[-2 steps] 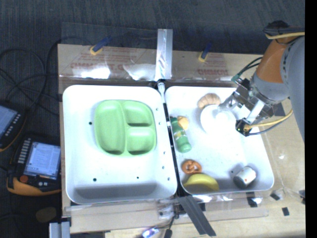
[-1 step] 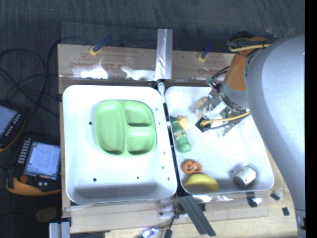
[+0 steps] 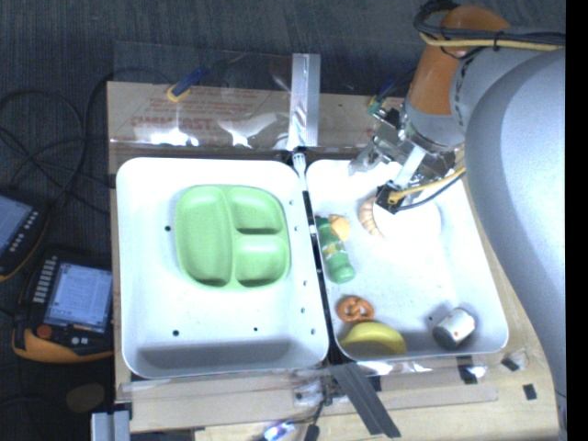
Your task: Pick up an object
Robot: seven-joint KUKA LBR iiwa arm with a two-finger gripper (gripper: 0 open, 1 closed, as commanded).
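At the near edge of the right-hand shallow white bin [image 3: 413,274] lie a yellow banana-shaped toy fruit [image 3: 372,339] and, touching its far side, a small orange-brown pretzel-like ring [image 3: 354,309]. Both are well apart from the claw [image 3: 372,154], toward the camera and slightly to its left in the view. A short grey-silver metal cylinder [image 3: 454,326] sits in the same bin's near right corner, also well away from the claw.

The claw hangs over the far end of that bin, close to the far wall, on the grey arm with the orange band [image 3: 432,81] that reaches in from the right. Nothing can be seen in its grasp, and whether it is open or closed cannot be told from this angle.

Nearest to it is a tan curved piece shaped like a small croissant [image 3: 369,214]. It lies on the bin floor just on the camera side of the claw, apart from it. A little further toward the camera and to the claw's left, a green plastic bottle with a yellow cap [image 3: 336,257] lies along the wall between the bins.

Beyond that wall, well to the claw's left, the left-hand white bin [image 3: 147,246] holds a pale green plate divided into three compartments [image 3: 230,232].
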